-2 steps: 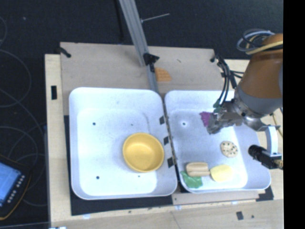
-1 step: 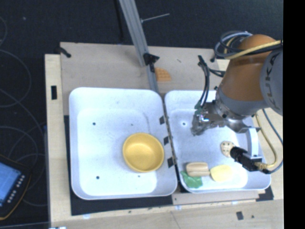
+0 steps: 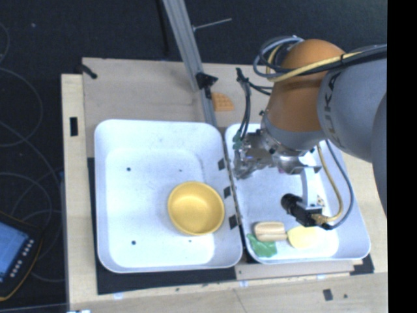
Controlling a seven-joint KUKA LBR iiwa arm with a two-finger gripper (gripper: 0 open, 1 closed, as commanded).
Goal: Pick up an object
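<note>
Nearest the camera, along the lower edge of the right bin point(image 3: 348, 256), lie the likely candidates for picking: a tan, rounded block point(image 3: 270, 231), a pale yellow piece point(image 3: 306, 238) just beside it to the right, and a scrap of something green point(image 3: 262, 247) tucked against the bin's lower left corner, partly under the tan block. They sit bunched at the low wall, probably because loose things slide and settle there. A small black fitting with a yellow cable point(image 3: 296, 206) hangs just above them; it looks like part of the arm's own hardware, not a loose object. In the left bin point(image 3: 117, 175), lower centre of the frame, a yellow bowl point(image 3: 195, 207) stands upright and open near the divider between the two bins. Farther up, the gripper point(image 3: 246, 156) hovers over the upper left part of the right bin, close to the divider and well apart from the cluster below; I cannot tell how its tool is set, since the metal parts blur together there. Nothing is seen in its grasp. Behind it, the orange band point(image 3: 300, 90) and grey arm point(image 3: 355, 106) fill the upper right of the frame.
</note>
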